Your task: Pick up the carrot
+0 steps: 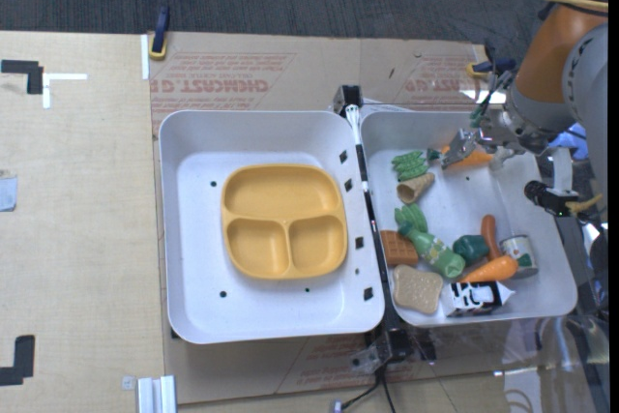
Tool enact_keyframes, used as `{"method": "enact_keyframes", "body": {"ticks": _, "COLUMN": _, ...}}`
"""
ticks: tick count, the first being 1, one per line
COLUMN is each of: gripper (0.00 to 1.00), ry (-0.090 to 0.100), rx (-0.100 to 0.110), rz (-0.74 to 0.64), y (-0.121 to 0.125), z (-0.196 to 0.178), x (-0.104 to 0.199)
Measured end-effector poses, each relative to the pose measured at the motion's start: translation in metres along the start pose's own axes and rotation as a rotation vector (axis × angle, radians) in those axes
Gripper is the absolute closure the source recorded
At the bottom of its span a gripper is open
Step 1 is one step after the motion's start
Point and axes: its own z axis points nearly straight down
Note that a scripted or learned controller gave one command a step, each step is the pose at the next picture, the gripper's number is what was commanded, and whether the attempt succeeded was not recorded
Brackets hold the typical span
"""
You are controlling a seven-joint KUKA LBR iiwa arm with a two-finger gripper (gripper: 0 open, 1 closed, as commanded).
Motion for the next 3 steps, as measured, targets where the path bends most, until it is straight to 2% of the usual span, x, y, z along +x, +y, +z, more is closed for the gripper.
{"method": "enact_keyframes", "body": {"ticks": 1, "gripper": 0.0, "ry": 0.013, "rx": 0.041, "rz": 0.435, "y": 0.004, "z": 0.003, "x": -0.004}}
{"method": "enact_keyframes", "body": {"ticks": 2, "gripper": 0.0, "ry": -0.001, "rx": -0.001, "rz": 0.402, "y": 0.009, "z": -0.082, "x": -0.021}}
{"method": "enact_keyframes", "body": {"ticks": 3, "gripper": 0.0, "ry": 0.006, "rx": -0.022, "rz": 0.424, "y": -0.005, "z": -0.013, "x": -0.011}}
